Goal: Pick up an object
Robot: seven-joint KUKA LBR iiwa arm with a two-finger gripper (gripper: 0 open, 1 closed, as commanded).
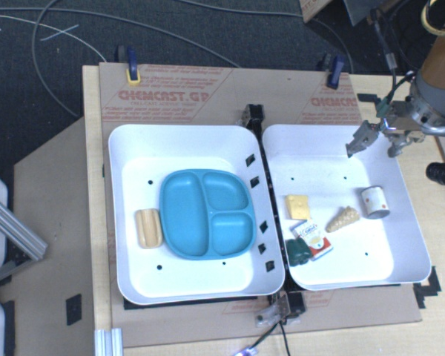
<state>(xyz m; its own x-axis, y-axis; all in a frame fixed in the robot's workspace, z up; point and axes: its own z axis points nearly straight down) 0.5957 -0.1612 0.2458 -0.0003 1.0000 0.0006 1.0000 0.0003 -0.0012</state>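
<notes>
My gripper (376, 144) hangs over the far right part of the right bin (311, 143), its two fingers spread open with nothing between them. Below it in that bin lie a small silver can (374, 201) on its side, a tan cone-shaped piece (343, 219), a yellow cheese-like block (297, 206), a red and white packet (313, 238) and a dark green object (297, 253). The can is the nearest, a short way toward the front from the fingers.
The left bin (126, 162) holds a blue divided plate (207, 213) and a tan bread-like piece (148, 228) at its left. A black divider (256, 169) with clips runs between the bins. Clamps sit on the board's far edge.
</notes>
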